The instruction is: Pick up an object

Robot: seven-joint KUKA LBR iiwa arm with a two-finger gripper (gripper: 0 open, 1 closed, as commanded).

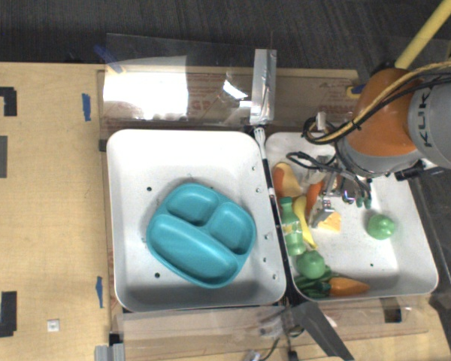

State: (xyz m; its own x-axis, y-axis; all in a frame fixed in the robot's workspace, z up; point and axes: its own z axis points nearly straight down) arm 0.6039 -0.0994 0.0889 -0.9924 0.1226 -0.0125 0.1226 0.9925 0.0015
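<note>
- My gripper [338, 200] hangs low in the right bin [406, 265] — fingers too blurred to tell whether they're clenched or released.
- Beneath me lie an orange wedge [329, 222], a carrot [313, 192] and a yellow piece [304, 226], crowded along the bin's left wall; a green ball [380, 226] sits apart.
- The left bin [135, 164] holds a teal divided plate [201, 234].

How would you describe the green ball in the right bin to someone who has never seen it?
Look in the right bin, on its bare floor right of the tool. The green ball lies there alone, round and apart from the toy food heaped along the left wall.
</note>
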